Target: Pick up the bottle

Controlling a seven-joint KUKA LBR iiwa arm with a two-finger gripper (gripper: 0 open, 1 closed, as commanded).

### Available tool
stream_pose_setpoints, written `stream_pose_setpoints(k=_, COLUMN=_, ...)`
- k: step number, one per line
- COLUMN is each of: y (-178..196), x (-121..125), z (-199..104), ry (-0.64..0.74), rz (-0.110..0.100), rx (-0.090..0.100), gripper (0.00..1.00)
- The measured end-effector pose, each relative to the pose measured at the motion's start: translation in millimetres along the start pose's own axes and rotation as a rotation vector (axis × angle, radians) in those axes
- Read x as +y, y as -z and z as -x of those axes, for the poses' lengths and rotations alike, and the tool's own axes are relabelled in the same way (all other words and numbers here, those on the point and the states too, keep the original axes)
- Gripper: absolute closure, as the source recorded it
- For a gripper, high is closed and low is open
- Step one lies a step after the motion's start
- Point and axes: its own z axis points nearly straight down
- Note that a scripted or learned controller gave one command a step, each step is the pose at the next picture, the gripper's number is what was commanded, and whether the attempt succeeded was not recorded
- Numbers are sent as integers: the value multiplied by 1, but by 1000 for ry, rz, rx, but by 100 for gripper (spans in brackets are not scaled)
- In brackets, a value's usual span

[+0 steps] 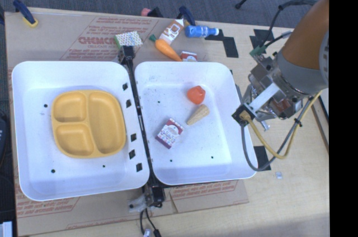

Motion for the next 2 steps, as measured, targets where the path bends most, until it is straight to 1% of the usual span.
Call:
stream_pose_setpoints(k=1, y=-116, x=-33, z=-17, ry=39, rz=-3, rx=-3, gripper=100)
stream_pose_setpoints(k=2, y=-108, x=12, z=7, ry=131, rz=0, rx=-1, gripper=100)
